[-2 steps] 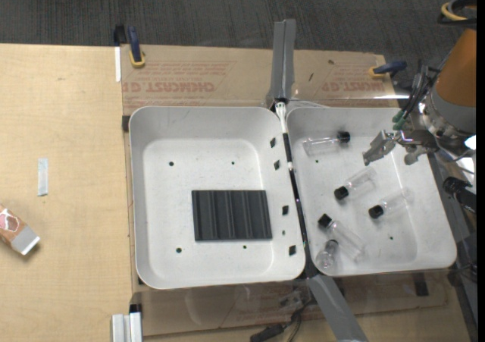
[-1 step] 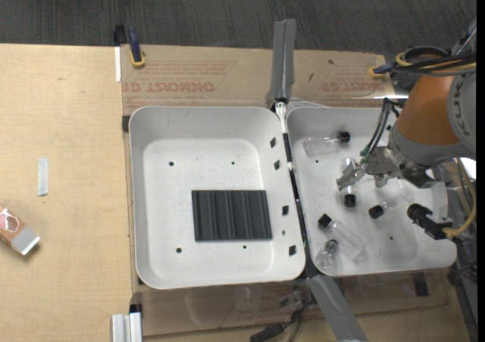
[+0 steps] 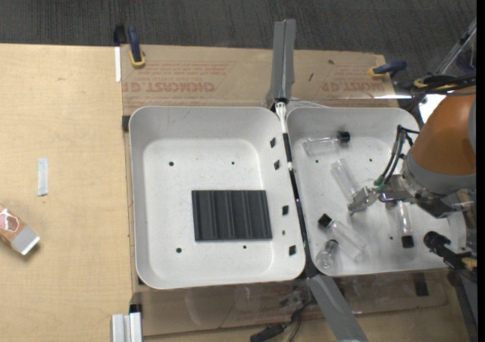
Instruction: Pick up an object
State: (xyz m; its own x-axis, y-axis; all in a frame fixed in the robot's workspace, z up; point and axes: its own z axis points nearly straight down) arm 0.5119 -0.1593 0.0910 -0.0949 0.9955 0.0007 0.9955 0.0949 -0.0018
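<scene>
A broad orange band (image 3: 449, 139) is seen above a grey wrist housing (image 3: 436, 181). Thin dark and green cables (image 3: 394, 158) are routed alongside (connectors indistinct). A metallic end effector (image 3: 364, 200) is fitted.

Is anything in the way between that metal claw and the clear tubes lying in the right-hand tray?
Nothing visible blocks it. The end effector hangs over the right white bin, with the clear plastic tubes lying loose right beside it.

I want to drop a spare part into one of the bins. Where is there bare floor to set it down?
The left bin has bare floor all round the dark ribbed block, widest between it and the back rim. The right bin is crowded: clear tubes and small black caps are scattered there, and the claw reaches in.
</scene>
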